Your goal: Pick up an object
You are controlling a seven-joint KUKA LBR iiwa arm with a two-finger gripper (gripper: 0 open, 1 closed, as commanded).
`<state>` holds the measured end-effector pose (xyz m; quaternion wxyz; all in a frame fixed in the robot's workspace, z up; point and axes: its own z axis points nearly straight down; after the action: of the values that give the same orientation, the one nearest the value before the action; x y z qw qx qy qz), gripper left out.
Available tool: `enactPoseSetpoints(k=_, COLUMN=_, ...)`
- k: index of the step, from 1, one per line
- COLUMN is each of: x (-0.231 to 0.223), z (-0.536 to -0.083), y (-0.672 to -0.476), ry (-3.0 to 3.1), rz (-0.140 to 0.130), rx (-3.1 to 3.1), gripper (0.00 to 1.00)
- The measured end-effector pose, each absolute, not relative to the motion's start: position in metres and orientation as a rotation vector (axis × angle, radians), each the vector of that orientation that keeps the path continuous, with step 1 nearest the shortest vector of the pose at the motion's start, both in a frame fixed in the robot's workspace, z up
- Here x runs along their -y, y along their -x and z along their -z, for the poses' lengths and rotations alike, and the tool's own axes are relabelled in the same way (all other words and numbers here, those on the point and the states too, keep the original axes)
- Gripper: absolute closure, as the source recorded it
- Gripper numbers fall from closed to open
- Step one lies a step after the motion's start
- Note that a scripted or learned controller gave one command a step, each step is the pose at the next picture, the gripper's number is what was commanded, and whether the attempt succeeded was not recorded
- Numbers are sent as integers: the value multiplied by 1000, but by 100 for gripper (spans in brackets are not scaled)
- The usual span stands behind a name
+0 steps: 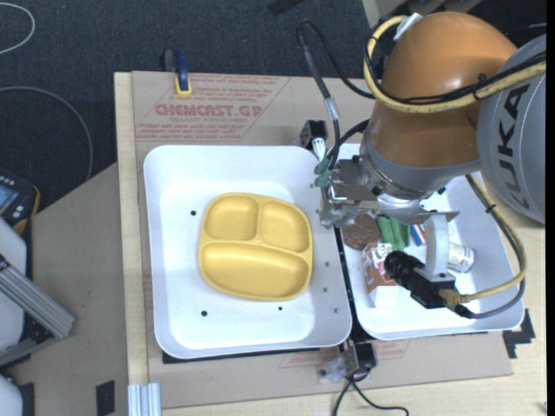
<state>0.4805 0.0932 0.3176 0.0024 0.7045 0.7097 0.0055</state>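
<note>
Yellow divided plate sits mid left bin, untouched. Arm's wrist hangs over the right bin, right of the plate, above a clutter of small items. Gripper hidden under the wrist, can't tell its state. I'd call this the descent; next needs a clean close on one item.

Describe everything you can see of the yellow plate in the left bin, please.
The yellow plate is a rounded-square tray that looks like smooth plastic. Raised ridges divide it into three compartments: two smaller ones on the far side and one long one on the near side. It lies flat near the middle of the left bin, resting on the bin's white floor. Nothing lies in it, and the arm is apart from it.
</note>
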Motion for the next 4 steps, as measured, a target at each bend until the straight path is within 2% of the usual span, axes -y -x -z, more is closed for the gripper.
enactPoseSetpoints(k=1, x=-114, z=-330, y=-479, ry=-2216, rz=-5, rx=-2224, gripper=100)
enactPoseSetpoints(k=4, x=-114, z=-359, y=-481, ry=-2213, rz=-11, rx=-2220, gripper=100)
